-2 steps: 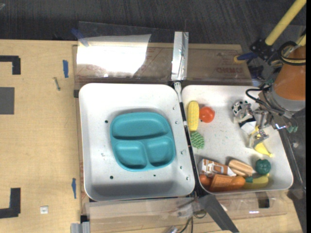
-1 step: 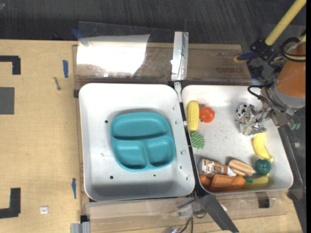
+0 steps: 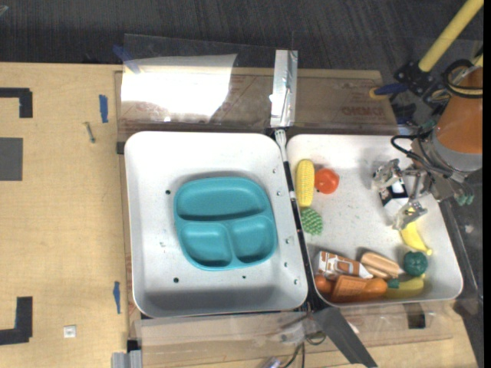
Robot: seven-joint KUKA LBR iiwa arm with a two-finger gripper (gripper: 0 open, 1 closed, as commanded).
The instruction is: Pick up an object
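Note:
My gripper (image 3: 395, 196) hangs over the upper right part of the right bin (image 3: 360, 153), its two metal fingers spread apart and open, with nothing between them. A yellow banana (image 3: 415, 238) lies just below the lower finger, apart from it. Further left in that bin are a corn cob (image 3: 304, 182), an orange-red tomato (image 3: 327, 181) and a small green leafy piece (image 3: 311, 221). Along the front wall lie a small carton (image 3: 337, 264), a hot dog bun (image 3: 380, 264), a carrot (image 3: 357, 287) and a dark green round vegetable (image 3: 415, 263).
The left bin (image 3: 146, 205) holds a teal divided plate (image 3: 224, 221). A clear plastic sheet (image 3: 184, 90) and a metal strip (image 3: 283, 90) lie behind the bins. The arm's orange band (image 3: 462, 121) and cables stand over the right bin's far right corner.

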